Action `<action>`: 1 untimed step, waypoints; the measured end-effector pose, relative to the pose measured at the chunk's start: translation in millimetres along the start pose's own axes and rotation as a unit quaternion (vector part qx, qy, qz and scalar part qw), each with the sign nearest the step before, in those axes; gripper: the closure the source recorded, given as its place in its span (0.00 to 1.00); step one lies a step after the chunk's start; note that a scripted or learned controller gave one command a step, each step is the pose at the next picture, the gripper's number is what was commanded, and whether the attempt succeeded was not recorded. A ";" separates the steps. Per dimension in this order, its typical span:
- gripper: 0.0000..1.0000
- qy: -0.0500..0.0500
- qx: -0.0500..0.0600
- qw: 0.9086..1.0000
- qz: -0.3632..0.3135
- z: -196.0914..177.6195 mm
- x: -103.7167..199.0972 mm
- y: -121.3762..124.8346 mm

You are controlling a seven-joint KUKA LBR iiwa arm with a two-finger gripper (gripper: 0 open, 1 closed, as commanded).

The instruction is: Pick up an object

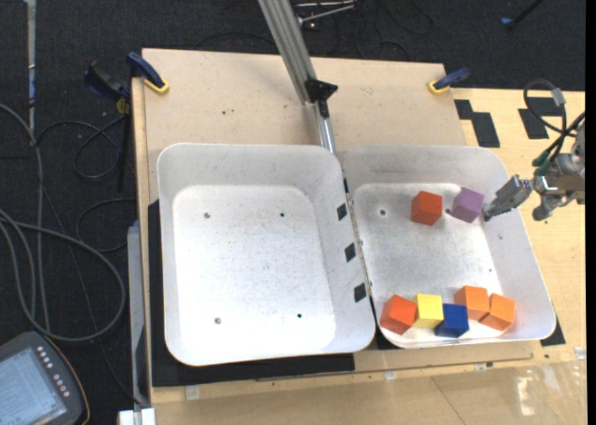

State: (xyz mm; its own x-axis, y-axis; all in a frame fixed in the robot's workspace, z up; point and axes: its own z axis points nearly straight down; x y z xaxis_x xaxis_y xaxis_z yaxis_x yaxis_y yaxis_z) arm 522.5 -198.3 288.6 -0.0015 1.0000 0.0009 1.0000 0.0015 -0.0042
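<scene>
The hand [507,198] reaches in over the right bin's [521,255] right rim, its tip just beside the purple block [467,202]; whether it is released or clenched cannot be told. An orange cube [426,208] sits near the purple block. Along the near wall lie three orange blocks, a yellow block [429,308] and a blue block [454,320]. The left bin [186,227] adjoins on the wooden desk [233,97].

No text, label, brand, number or sign can be read anywhere, neither on the counter [242,102] nor on the two white bins [186,167].
</scene>
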 end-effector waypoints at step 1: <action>0.00 -0.001 -0.002 1.000 0.000 -2.4 0.1 0.7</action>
State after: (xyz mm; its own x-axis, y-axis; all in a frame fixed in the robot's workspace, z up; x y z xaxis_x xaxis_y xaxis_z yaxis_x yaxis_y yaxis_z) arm 523.2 -198.1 291.0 -0.0013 1.0000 -0.0005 1.0000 0.0013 0.0004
